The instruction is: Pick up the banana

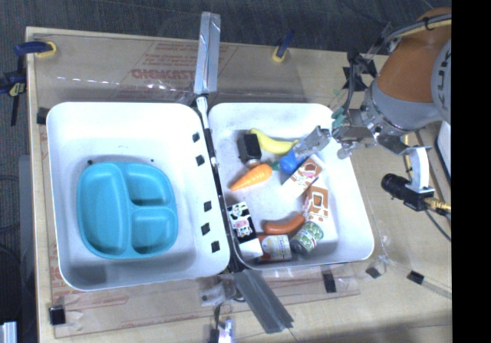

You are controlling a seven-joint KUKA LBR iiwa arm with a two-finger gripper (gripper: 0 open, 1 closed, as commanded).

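Banana (pixel 271 142) lies just beyond my fingertips, toward the divider between the two bins, its long axis running roughly in line with my reach, curved, far end near the small black block (pixel 248 146). My gripper (pixel 308 146) hangs over the right bin (pixel 353 203) at a low slant; whether it is spread or closed I cannot tell. Nothing is visibly gripped. A blue item (pixel 289 164) sits right beneath my tips and the carrot (pixel 253 176) lies just beside the banana, so room is tight. The bin floor looks smooth and white.
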